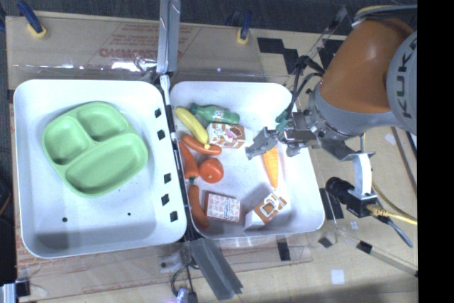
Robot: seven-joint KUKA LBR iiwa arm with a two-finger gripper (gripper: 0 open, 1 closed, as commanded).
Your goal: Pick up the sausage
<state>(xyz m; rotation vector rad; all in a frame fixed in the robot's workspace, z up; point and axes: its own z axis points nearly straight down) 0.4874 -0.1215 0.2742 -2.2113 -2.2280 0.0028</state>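
A reddish-brown sausage point(196, 206) lies lengthwise against the left wall of the right bin point(306, 213), near the front. A second reddish long piece point(189, 155) lies just behind it, beside a red tomato point(211, 169). My gripper point(262, 144) hangs over the middle of the right bin, above the top end of an orange carrot point(272, 168). It is well to the right of both sausages and touches neither. Nothing shows held in it.
The right bin also holds a banana point(191, 123), a green vegetable point(213, 112), and three small cartons point(227, 134) point(222, 207) point(269, 208). The left bin point(28, 223) holds a green divided plate point(96, 147). A metal divider bar point(168, 32) stands between the bins.
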